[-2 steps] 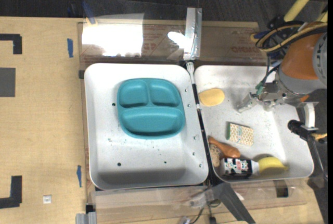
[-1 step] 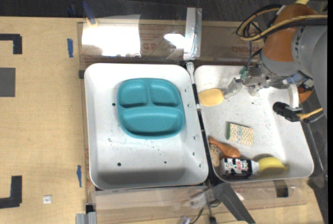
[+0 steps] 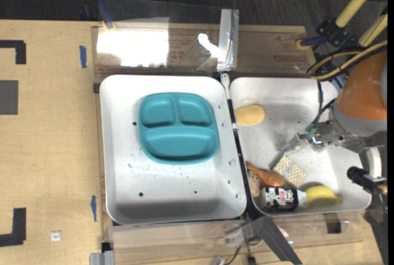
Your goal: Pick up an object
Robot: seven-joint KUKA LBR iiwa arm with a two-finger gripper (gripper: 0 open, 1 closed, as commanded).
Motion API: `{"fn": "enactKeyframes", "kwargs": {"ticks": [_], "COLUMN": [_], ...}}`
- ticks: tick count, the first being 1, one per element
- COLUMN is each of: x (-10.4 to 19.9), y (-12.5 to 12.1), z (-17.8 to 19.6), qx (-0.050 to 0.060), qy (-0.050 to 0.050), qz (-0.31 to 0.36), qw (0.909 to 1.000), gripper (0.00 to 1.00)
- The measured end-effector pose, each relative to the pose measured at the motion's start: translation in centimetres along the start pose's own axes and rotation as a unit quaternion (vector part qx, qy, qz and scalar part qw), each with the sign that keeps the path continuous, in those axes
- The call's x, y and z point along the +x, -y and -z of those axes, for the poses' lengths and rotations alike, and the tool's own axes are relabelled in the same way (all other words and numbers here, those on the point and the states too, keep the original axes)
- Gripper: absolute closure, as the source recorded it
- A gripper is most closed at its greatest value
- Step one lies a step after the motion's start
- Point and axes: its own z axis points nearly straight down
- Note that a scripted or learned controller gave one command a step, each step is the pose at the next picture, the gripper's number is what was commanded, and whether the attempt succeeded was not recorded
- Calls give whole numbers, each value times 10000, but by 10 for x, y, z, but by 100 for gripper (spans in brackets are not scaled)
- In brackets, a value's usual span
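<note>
A grey robot arm with an orange band reaches in from the right over the right-hand white bin, one of two shallow bins sitting side by side on a wooden desk. Its hand hangs low inside this bin, metal fingers angled down and leftward; whether it is clenched or released cannot be told from this slanted view, and nothing is visibly caught in it. Several candidates for picking lie around the hand. Just below and slightly left of it rests a small pale cracker-like square, thin and flat, likely light but hard to pinch from above and possibly brittle. Further below, against the near wall, lies a small dark bottle on its side, touching a yellow lemon-shaped piece; the bottle looks stiff and round, apt to roll, best taken across its middle. Left of the bottle sits an orange-brown carrot-like object. Up and to the left of the hand, near the divider, sits a pale yellow rounded lump, smooth, probably light plastic, standing apart from the others and so the easiest to straddle. Well to the left, in the other bin, lies a teal divided plate.
</note>
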Motion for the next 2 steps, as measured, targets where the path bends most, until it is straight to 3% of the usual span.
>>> {"fn": "enactKeyframes", "kwargs": {"ticks": [1, 2], "x": [35, 62], "y": [48, 52], "z": [-7, -6], "qx": [-40, -45], "qy": [1, 16], "qz": [609, 1057], "qw": [9981, 9944], "gripper": [0, 0]}}
